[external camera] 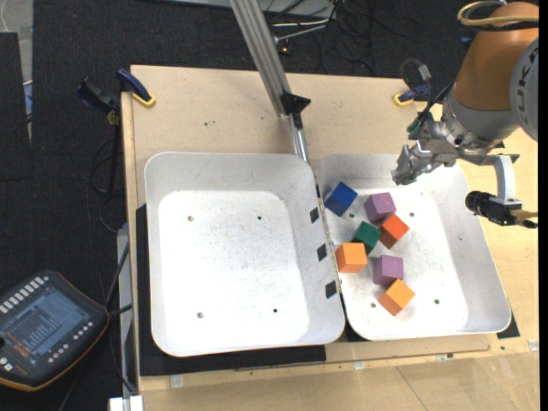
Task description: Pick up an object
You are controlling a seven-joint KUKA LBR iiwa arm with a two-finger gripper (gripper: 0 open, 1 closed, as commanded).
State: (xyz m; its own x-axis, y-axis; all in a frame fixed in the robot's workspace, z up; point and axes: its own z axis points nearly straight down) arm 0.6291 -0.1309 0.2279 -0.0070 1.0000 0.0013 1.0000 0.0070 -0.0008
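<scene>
Several small blocks lie in the right bin [462, 272]: a blue block [341, 199], a purple block [379, 205], a red-orange block [395, 229], a green block [368, 235], an orange block [350, 256], a second purple block [389, 268] and an orange block [396, 296] nearest the front. My gripper [405, 172] hangs over the bin's back right part, up and to the right of the purple block, apart from all the blocks. I see nothing between its tips.
The left bin [171, 229] lies beside the right one, with black clips along their shared edge. A slanted metal pole [261, 45] comes down to the bins' back junction. Clamps sit at the bench's back corners. A teach pendant [43, 328] lies at lower left.
</scene>
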